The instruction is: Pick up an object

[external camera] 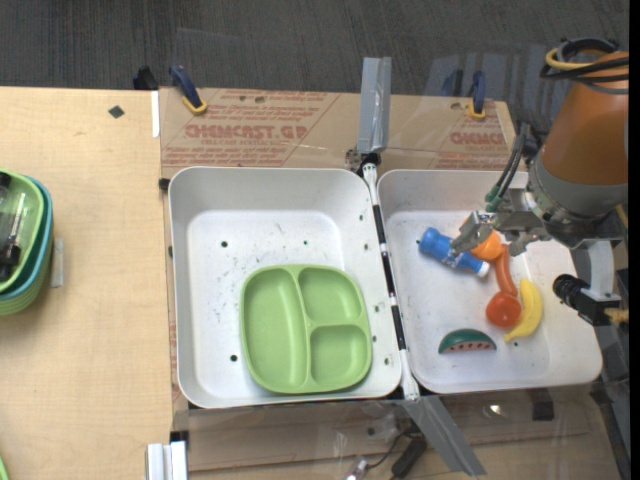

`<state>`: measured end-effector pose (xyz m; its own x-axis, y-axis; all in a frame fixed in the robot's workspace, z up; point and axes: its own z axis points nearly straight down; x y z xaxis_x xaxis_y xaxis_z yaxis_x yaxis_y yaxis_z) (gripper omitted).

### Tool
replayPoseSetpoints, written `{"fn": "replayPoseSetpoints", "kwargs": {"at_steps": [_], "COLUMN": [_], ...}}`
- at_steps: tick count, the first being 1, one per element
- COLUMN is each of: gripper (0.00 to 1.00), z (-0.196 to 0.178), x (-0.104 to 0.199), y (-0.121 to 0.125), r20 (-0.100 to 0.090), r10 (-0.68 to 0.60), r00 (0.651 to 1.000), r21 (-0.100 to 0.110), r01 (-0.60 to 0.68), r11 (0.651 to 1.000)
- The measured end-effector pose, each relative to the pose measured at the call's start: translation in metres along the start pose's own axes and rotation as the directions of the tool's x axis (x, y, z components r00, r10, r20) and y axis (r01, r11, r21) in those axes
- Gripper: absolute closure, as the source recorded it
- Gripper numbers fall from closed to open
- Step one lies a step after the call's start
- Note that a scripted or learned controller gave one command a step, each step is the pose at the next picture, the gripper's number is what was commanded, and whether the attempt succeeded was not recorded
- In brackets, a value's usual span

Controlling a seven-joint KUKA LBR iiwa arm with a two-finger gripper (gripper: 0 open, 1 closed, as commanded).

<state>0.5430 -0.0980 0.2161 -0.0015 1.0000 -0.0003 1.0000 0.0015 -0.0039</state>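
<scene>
The gripper (482, 236) hangs over the right bin (430, 368); whether it is wide or narrow cannot be told. The blue object (440, 247) lies just to its left, long axis slanting down-right.

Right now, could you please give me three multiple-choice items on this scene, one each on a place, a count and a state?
1. Where does the green divided plate lie?
A. in the left bin
B. in the right bin
C. on the wooden bench

2. How many compartments does the plate have?
A. two
B. three
C. five

3. How does the blue bottle rest?
A. upright
B. on its side
C. stacked on the plate

Answers:
1 A, it sits on the left bin floor.
2 B, one long and two small sections show.
3 B, it lies flat in the right bin, beside the gripper.
</scene>
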Motion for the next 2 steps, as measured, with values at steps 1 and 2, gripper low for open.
{"fn": "replayPoseSetpoints", "kwargs": {"at_steps": [1, 2], "gripper": [1.0, 1.0], "z": [-0.008, 0.009], "x": [-0.001, 0.093], "y": [0.0, 0.011], "r20": [0.001, 0.001], "r10": [0.002, 0.032], "r00": [1.0, 0.999], "r21": [0.001, 0.0], "r01": [-0.002, -0.032], "r11": [1.0, 0.999]}}
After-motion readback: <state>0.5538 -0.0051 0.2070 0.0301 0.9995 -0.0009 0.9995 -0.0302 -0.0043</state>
